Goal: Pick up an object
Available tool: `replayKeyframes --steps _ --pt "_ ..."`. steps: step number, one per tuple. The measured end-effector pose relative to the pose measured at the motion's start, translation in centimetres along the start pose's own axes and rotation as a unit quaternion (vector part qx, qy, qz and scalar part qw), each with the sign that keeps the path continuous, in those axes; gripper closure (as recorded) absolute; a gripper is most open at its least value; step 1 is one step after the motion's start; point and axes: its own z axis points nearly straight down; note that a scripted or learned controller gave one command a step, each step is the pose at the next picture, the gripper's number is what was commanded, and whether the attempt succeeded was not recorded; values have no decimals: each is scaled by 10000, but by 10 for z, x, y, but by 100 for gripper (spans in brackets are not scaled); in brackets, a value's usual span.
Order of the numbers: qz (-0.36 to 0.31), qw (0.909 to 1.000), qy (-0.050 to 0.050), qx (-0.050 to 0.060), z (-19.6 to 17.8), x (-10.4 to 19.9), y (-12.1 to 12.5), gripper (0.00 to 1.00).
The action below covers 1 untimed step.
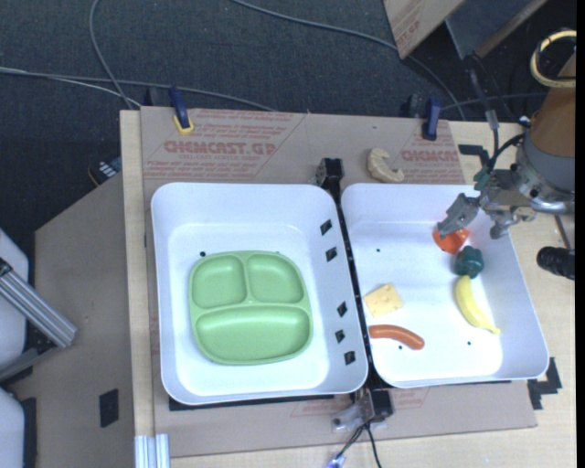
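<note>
Camera view: orange toy (pixel 448 241) just under pincer (pixel 475 219)

Arm (pixel 556 137): cut off by the right edge, so just the wrist end and orange band are in frame.
Gripper (pixel 475 216): fingers too small and blurred to judge their spacing.
Orange object (pixel 449 240): top partly covered by a gripper finger; its kind is unclear.
Dark green object (pixel 470 262): too small to identify.
Beige piece (pixel 385 164) on the board behind the bins: shape indistinct.
Cardboard box (pixel 430 18): cropped by the top edge.
</note>
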Motion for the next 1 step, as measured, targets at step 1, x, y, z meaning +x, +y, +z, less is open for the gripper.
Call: replayKeyframes --steps 1 --pt "-14 10000 -12 -66 -7 0 2 0"
